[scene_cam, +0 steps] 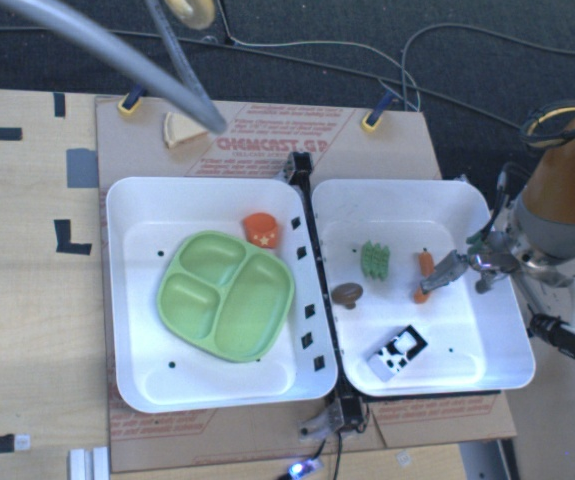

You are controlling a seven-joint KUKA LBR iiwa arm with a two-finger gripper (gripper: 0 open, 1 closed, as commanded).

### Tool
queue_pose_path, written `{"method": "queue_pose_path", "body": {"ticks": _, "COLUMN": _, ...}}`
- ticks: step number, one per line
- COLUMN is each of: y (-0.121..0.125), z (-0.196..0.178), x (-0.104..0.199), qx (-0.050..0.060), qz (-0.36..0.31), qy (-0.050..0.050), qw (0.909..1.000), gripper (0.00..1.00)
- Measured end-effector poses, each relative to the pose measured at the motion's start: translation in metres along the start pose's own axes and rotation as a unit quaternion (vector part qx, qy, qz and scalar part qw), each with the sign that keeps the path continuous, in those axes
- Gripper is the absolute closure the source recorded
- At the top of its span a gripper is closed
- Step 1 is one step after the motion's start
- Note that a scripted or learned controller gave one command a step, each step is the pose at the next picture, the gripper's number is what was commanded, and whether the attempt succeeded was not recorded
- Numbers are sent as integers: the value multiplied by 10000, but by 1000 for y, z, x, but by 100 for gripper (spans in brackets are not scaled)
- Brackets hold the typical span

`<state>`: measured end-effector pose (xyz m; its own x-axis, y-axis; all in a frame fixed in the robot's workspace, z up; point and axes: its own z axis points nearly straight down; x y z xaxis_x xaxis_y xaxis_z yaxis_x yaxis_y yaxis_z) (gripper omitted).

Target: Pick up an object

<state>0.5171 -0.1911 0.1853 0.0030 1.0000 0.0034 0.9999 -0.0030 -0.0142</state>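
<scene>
The gripper [437,280] sits at the carrot [425,271] in the right bin [502,353]; I cannot tell its state. Centre over the carrot, then close squarely.

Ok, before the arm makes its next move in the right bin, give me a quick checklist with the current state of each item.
1. Gripper is over the right bin: ok.
2. A target lies near the gripper: ok, the orange carrot-like piece sits right beside it.
3. Anything held between the fingers: cannot tell, too small and blurred.
4. Neighbours stand apart from that target: ok, the green ridged piece, the brown piece and the black-and-white block each lie separate.
5. Left bin contents stay out of the way: ok, the green divided tray and the orange-red piece sit beyond the divider.
</scene>
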Motion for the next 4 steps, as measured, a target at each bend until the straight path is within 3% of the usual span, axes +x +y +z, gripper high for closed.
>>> {"method": "queue_pose_path", "body": {"ticks": 1, "y": 3, "z": -7, "x": 0, "qx": -62, "qz": -21, "qy": -15, "qw": 10000, "gripper": 0}}
{"method": "queue_pose_path", "body": {"ticks": 3, "y": 1, "z": 98, "x": 11, "qx": -57, "qz": -23, "qy": -20, "qw": 10000, "gripper": 0}}
{"method": "queue_pose_path", "body": {"ticks": 4, "y": 2, "z": 85, "x": 11, "qx": -66, "qz": -26, "qy": -20, "qw": 10000, "gripper": 100}}
